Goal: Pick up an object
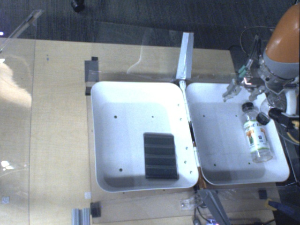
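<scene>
- Counter [56, 139] of light wood is carrying two shallow white bins side by side, occupying the middle and right of the frame.
- Left bin [108, 107] is holding a black ribbed rectangular block [161, 156], which is lying flat in the lower right part of that bin, near the front wall.
- Right bin [215, 139] is holding a clear plastic bottle [256, 136] with a dark cap and a printed label. The bottle is lying on its side near the right wall of the bin, with the cap pointing toward the upper part of the frame.
- Arm [286, 36] is reaching in from the upper right of the frame, with its orange band showing above the grey wrist.
- Gripper [243, 89] is hanging over the upper right corner of the right bin, just above the cap end of the bottle.
- Fingers are appearing as thin metal parts spreading to the left and right below the wrist; how far apart they are standing cannot be told from this angle, and nothing is showing between them.
- Bottle and gripper are sitting close together, but contact between them cannot be confirmed.
- Metal bracket [185, 55] is standing at the rear of the counter, above the seam between the two bins.
</scene>
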